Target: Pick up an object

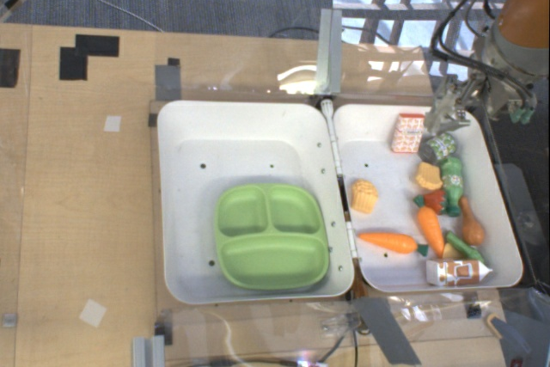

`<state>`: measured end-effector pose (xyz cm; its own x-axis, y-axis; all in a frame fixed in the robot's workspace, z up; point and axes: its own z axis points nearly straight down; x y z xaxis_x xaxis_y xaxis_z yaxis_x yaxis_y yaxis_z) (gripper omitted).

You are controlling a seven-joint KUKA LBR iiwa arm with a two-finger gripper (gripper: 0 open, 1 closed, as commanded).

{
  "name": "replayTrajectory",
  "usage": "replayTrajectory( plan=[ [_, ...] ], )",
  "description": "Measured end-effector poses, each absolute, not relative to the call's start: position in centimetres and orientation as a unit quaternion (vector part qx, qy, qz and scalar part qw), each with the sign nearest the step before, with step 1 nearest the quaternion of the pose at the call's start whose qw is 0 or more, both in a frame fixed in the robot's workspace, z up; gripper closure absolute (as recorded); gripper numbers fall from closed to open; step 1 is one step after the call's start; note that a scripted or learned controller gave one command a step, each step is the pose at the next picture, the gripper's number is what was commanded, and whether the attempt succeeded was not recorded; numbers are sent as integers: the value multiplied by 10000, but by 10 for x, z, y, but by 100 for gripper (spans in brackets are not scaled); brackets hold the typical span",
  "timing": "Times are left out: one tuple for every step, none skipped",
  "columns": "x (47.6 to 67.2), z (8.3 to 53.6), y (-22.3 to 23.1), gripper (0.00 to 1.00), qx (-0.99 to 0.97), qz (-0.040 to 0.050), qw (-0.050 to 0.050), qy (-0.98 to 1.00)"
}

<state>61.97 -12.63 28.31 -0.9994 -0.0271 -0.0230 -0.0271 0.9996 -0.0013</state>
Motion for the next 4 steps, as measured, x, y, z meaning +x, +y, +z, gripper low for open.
replayTrajectory(
  plan=[
    [622, 297, -125, 100, -150, -11, 174, 9997],
    [624, 310, -124, 100, -161, -17, 231, 9996],
    [658, 316, -150, 100, 521, -3, 64, 9986],
    [660, 331, -149, 100, 498, -7, 134, 9987]
  ],
)
